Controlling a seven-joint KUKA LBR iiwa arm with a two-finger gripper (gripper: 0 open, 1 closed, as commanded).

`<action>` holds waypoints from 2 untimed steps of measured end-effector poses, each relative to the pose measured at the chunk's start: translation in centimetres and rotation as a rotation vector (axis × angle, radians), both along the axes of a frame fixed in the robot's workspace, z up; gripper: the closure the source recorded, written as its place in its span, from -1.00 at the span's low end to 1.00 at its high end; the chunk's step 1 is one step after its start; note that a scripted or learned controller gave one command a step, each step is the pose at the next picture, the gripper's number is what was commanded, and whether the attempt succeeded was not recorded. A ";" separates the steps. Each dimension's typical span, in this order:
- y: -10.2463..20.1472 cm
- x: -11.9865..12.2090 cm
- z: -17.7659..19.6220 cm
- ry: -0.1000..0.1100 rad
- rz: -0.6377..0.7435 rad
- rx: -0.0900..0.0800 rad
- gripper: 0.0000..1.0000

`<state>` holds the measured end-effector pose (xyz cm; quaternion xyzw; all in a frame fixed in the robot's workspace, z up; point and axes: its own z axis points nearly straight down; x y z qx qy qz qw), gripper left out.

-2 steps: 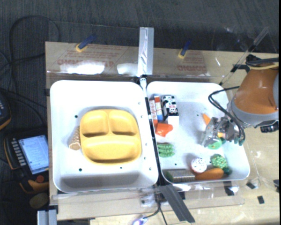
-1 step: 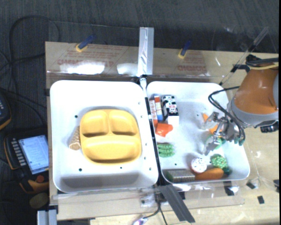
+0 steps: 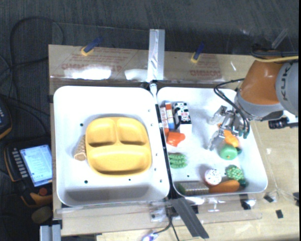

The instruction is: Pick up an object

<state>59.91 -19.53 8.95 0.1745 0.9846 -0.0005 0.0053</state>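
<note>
While the grey arm with its orange band reaches in from the right, its gripper point(image 3: 228, 129) hangs low over the right bin point(image 3: 203, 98), directly above a small orange and green toy point(image 3: 229, 146) near that bin's right side. Whether the jaws are spread or pinching the toy cannot be told; metal parts and toy overlap. Judged from this, a grasp could slip, since the toy looks rounded and smooth, or the jaws could nudge it toward the bin wall. Nearby lie a toy carrot point(image 3: 223, 186), a green knobbly piece point(image 3: 177, 160) and a small printed box point(image 3: 181, 113). A yellow divided tray point(image 3: 118, 145) sits in the left bin point(image 3: 70, 185), partly hiding a tan object point(image 3: 80, 148).
</note>
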 end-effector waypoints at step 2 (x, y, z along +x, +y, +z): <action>1.0 -2.6 0.1 -0.004 -0.154 -0.001 -1.00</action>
